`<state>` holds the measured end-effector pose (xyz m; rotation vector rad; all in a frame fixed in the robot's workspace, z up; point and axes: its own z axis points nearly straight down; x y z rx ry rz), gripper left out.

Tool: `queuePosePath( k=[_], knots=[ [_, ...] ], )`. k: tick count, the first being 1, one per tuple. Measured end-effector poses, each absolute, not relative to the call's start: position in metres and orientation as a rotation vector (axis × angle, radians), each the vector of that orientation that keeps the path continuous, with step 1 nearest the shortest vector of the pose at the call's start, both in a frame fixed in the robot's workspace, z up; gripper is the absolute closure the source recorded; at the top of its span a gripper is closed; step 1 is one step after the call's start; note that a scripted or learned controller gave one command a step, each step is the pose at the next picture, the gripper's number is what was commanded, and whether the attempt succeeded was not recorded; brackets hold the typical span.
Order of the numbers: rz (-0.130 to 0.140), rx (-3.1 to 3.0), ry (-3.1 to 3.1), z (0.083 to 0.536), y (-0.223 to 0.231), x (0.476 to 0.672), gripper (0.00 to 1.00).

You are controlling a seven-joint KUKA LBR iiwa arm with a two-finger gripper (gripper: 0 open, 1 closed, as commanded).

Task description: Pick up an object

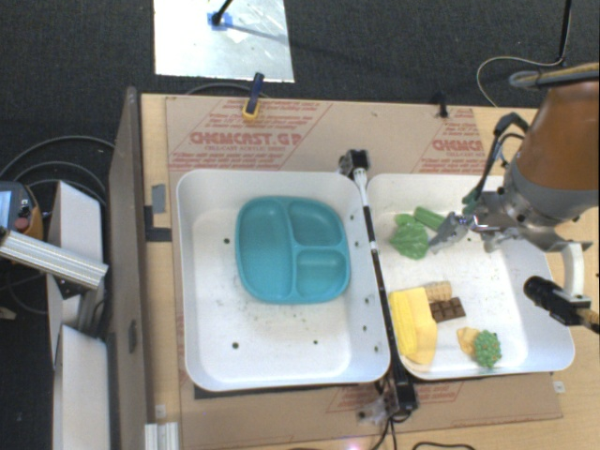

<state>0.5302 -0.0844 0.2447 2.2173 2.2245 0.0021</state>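
Smooth teal plastic plate (291, 250) in a matt white bin (211, 345) — bench (281, 134) seemingly paper-covered board.

The arm (562, 148) is reaching in from the right, its orange band sitting above the grey wrist (539, 209). The gripper (450, 231) is extending leftward from the wrist at a slant, pointing down and to the left. The spacing of the jaws is too small to judge.

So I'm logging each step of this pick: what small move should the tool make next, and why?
Probably a short move left and down toward the green toy. The tool sits just right of it in the right bin, and nothing shows between its fingers, so closing that gap looks the natural step before a grasp.
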Motion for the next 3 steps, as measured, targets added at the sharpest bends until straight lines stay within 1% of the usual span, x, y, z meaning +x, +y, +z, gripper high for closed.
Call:
queuePosePath(
  k=[1, 2, 3],
  knots=[
    [-0.006, 2.223, 2.226, 0.146, -0.096, 0.562, 0.00],
    [-0.003, 2.225, 2.221, 0.082, -0.121, 0.521, 0.00],
    [0.004, 2.218, 2.220, 0.095, -0.120, 0.524, 1.00]
  ],
)
